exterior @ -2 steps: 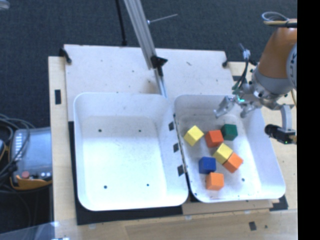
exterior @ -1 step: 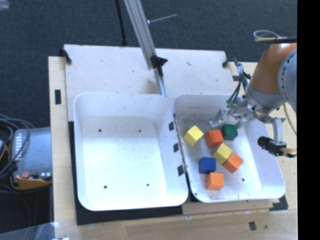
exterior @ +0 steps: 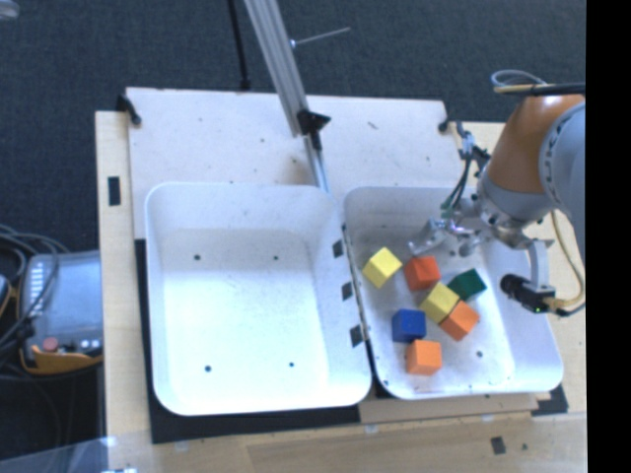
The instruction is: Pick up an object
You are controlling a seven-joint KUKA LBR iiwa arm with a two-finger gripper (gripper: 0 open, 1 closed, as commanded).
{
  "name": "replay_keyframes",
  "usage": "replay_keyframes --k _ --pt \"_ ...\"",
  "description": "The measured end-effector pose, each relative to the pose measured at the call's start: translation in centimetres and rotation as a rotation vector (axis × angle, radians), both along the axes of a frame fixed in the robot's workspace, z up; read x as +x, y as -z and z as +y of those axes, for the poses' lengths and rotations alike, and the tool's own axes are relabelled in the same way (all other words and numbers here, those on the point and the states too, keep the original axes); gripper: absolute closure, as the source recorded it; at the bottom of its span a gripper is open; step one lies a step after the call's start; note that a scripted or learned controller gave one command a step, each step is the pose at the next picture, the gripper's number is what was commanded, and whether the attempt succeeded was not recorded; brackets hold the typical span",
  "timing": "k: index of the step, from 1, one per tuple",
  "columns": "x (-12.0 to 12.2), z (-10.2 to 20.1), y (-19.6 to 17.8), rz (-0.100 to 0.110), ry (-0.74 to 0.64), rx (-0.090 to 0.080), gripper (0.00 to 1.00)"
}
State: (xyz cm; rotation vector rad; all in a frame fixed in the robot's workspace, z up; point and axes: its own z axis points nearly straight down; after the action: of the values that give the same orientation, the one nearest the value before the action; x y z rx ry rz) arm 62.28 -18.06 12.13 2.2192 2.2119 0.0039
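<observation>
Rightward, right bin (exterior: 532,358) (seven blocks (exterior: 409,324)), gripper (exterior: 446,233) above

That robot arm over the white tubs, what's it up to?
The grey and orange arm reaches in over the right tub, which holds a heap of small coloured blocks. Its pincer hangs just above the red block, near the yellow block. It is meant to pick one up, but nothing looks lifted yet. The left tub sits beside it.

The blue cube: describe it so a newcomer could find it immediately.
Look in the right-hand bin, where the coloured blocks cluster. The blue cube sits low in that cluster, just above an orange block and left of a yellow one. It is the only blue piece.
</observation>
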Motion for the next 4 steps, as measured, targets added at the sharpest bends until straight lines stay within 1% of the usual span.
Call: replay_keyframes --k 1,2,3,4 --pt "-0.1 -0.1 -0.8 0.002 0.003 0.0 1.0" --pt "0.6 0.6 -5.9 0.001 -0.007 0.003 1.0" --pt "0.7 0.4 -11.4 0.0 -0.008 0.002 1.0" --pt "0.8 0.3 -12.6 0.004 -0.012 0.003 1.0"
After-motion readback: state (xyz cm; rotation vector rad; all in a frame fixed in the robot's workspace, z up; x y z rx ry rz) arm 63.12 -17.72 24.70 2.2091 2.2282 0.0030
